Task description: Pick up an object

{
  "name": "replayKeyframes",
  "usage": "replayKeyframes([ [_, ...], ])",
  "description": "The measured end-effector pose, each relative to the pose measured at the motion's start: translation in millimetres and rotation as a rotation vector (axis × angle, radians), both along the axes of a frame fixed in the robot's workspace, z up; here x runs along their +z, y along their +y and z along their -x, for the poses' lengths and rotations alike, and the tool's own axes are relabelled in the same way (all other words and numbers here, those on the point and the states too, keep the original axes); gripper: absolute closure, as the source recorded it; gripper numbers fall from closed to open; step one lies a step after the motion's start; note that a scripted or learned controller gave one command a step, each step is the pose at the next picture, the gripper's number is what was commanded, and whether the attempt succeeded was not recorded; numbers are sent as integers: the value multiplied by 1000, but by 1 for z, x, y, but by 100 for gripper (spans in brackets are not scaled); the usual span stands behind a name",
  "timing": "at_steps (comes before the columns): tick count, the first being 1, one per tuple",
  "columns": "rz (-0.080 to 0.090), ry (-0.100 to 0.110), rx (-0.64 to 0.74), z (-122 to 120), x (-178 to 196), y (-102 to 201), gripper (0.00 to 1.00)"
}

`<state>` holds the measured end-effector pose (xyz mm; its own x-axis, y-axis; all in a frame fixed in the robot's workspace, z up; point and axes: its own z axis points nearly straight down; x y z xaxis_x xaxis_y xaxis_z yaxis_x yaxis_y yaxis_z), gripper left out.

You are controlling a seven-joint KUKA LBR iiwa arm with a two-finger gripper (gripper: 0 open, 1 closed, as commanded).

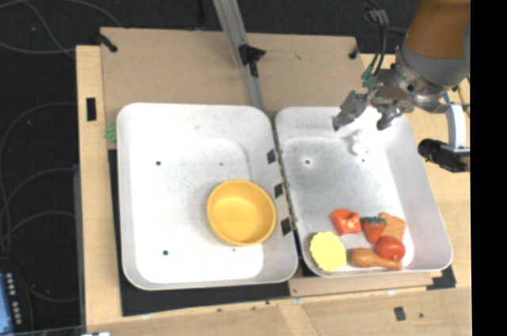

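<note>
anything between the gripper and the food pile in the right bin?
Nothing visible. The gripper is over the right bin's far end; bare bin floor lies between it and the food pile at the near edge.

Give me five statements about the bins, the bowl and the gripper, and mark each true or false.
1. The yellow bowl sits in the left bin. True.
2. The gripper holds a tomato between its fingers. False: nothing shows between its open fingers; it is above the far end of the right bin, apart from the toy food.
3. The toy food is clustered at the near end of the right bin. True: the yellow disc, red pieces and the rest lie together there.
4. The bowl lies upside down. False: its opening faces up.
5. The yellow disc is in the same bin as the bowl. False: it lies in the right bin.
</note>
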<state>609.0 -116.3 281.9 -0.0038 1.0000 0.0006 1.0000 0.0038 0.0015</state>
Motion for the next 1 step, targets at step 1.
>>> replayKeyframes([
  [1, -1, 0, 0, 0, 0, 0, 0],
])
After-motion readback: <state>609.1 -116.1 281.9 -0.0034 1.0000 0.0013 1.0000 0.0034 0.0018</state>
